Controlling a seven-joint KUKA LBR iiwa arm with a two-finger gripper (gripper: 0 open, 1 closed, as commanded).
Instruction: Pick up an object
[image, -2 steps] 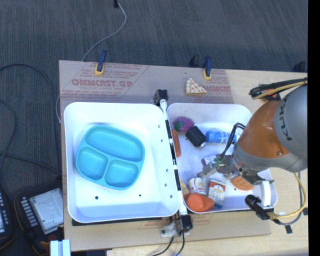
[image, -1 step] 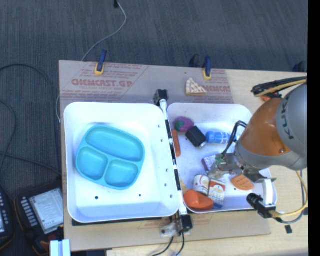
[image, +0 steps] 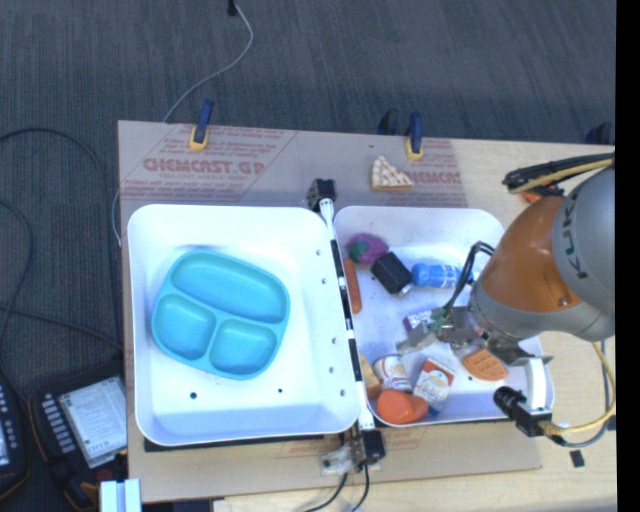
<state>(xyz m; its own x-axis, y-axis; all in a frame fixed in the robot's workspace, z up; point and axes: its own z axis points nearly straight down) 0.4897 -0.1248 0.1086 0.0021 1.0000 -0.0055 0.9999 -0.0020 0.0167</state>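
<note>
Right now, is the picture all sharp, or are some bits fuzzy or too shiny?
In the camera view, the blue divided tray looks sharp, with soft shine along its ridges; the left white bin is bright but not washed out; the arm casts a faint shadow into the right bin; the pincer among the clutter looks slightly fuzzy.

Just left of the gripper in the right bin: purple ball, black block, blue bottle, orange round piece
</note>
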